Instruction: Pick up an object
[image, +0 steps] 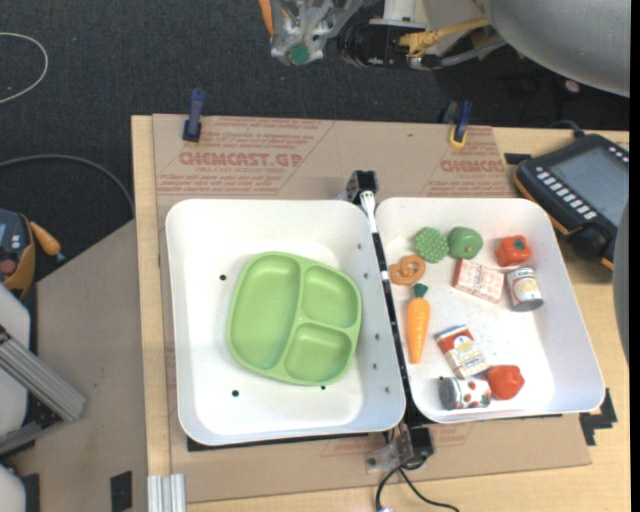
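Hand (300, 40) half cut off at top edge, grip state unclear; toys in right bin (575, 330).

Arm (570, 40) — cropped at top edge

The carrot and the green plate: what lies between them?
In the camera view, between the carrot and the green plate lie the two bins' adjoining rims.

Light-green divided plate (294, 318); orange carrot (417, 327), green top; white bins (190, 300).
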